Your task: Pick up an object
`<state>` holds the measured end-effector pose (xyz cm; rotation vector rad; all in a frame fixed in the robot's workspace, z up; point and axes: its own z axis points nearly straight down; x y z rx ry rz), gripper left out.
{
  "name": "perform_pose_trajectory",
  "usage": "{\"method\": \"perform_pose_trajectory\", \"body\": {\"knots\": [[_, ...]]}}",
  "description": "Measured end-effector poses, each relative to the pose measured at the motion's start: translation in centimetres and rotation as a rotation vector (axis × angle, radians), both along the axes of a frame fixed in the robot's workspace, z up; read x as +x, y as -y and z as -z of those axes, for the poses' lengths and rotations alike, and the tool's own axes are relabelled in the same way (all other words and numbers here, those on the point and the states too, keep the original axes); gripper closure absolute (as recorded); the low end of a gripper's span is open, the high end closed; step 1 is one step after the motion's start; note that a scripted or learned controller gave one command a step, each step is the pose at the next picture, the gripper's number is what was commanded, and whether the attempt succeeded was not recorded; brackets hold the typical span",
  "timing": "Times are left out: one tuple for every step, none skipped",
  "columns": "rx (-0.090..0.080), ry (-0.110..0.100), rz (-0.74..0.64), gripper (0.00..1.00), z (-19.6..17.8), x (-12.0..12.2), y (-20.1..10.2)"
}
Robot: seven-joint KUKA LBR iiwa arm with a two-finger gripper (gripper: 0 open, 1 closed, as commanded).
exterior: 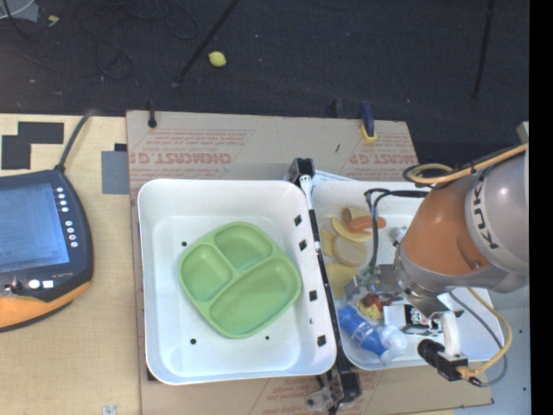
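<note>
- The arm [462, 232] is seen reaching in from the right, its orange band above the right bin [484, 318].
- The gripper [389, 305] is lowered into the right bin, among the objects there; whether it is apart or together cannot be told, as the wrist covers it.
- A blue bottle [363, 331] lies just below-left of the gripper, apparently touching or nearly so.
- A pale round piece [350, 249] and an orange-tipped item [367, 224] lie above-left of the gripper, near the bin's far wall.
- A small red-and-dark object [373, 302] sits right beside the gripper.
- The left bin [164, 223], well to the gripper's left, holds a green divided plate [239, 277].
</note>
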<state>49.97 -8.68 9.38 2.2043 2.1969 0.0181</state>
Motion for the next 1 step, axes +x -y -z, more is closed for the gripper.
{"method": "perform_pose_trajectory", "body": {"knots": [[0.000, 0.001, 0.005, 1.00, -1.06, 0.21, 0.18]]}}
